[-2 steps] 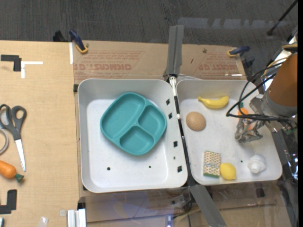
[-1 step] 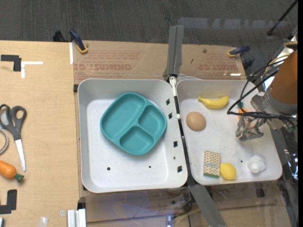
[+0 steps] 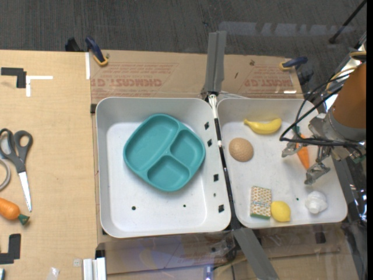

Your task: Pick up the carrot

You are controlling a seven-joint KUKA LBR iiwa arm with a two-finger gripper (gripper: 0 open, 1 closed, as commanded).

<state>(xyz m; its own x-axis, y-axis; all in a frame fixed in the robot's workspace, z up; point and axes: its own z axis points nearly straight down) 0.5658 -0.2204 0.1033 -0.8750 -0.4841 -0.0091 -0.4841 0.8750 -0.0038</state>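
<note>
Carrot position and jaw state, right bin

Arm (image 3: 352, 104): cut off by the right edge of the view. The orange band and the wrist show; the body above them is out of frame. Black cables cross in front of the wrist and hide part of it.

Worktop (image 3: 46, 127): cut off at the left edge. A pair of scissors (image 3: 17, 156) lies there, with an orange toy with a green tip (image 3: 9, 210) near it, partly cropped by the frame.

Right bin (image 3: 274, 174): its far right wall is covered by the wrist and the jaws.

Carrot (image 3: 303, 156): lies in the right bin, near the right wall, about halfway up the bin. A short orange length shows; the rest is masked by the jaw hardware and cables, so its full outline is hard to make out.

Jaws: apart, one finger on each side of the carrot, with the carrot in the gap between them. Whether either finger touches the carrot cannot be told.

Other contents of the right bin: banana (image 3: 263, 125) at the far side, brown ball (image 3: 240, 149) just below it, packet (image 3: 261, 202) touching a lemon (image 3: 281, 211) at the near side, small white object (image 3: 316, 202) just below the jaws.

Left bin (image 3: 100, 174): holds a teal divided plate (image 3: 165, 151).

Writing: the cardboard sheet (image 3: 145, 74) behind the bins carries red print, inverted and not reliably legible. The print on the packet is too small to read.
</note>
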